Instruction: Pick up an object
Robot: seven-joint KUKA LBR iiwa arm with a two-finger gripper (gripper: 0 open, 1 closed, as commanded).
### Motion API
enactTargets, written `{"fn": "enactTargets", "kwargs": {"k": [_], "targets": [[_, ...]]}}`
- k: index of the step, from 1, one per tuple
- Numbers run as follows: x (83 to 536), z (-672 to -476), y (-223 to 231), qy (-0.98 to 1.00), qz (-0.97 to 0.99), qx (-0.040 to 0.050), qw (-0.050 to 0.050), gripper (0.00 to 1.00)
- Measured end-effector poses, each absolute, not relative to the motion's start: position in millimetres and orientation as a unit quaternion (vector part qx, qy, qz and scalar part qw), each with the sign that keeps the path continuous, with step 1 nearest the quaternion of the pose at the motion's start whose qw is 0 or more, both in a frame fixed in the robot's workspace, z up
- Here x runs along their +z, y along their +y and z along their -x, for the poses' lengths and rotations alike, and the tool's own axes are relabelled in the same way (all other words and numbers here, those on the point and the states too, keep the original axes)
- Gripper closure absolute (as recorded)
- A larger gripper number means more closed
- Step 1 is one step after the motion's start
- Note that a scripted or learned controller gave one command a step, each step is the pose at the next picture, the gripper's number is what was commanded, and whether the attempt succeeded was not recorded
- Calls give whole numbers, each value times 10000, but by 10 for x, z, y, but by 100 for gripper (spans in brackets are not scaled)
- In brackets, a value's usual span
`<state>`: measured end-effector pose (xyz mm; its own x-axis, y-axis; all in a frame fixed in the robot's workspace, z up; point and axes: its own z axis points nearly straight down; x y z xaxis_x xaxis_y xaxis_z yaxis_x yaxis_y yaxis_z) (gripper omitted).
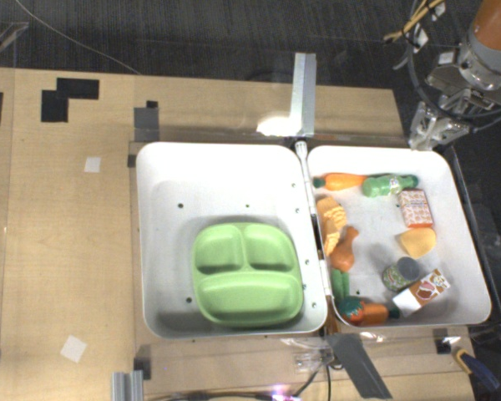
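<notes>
The right bin [463,192] holds several toy foods: a carrot [344,180], a green bottle [388,185], a red-and-white packet [415,207], a yellow wedge [417,241], a pale yellow piece [332,214], a brown drumstick [344,249], a grey can [399,272] and a small carton [424,291]. My gripper [430,132] hangs above the bin's far right corner, away from all of them. It is open, with nothing between its fingers.
The left bin [163,224] carries a green divided tray [246,272]. A green piece [340,284] and an orange-red piece [369,312] lie at the right bin's near left corner. A metal post [304,98] stands behind the divider between the bins.
</notes>
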<state>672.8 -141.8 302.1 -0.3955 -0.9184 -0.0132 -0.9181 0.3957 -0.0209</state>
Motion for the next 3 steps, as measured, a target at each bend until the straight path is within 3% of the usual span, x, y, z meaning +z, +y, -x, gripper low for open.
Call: {"fn": "enactTargets", "kwargs": {"k": [1, 2, 3], "targets": [[3162, -6749, -1404, 8358, 5488, -73, 169, 100], [2272, -6284, -806, 8277, 5611, 14, 25, 100], [2446, -6506, -1074, 7957, 6057, -29, 50, 100]]}}
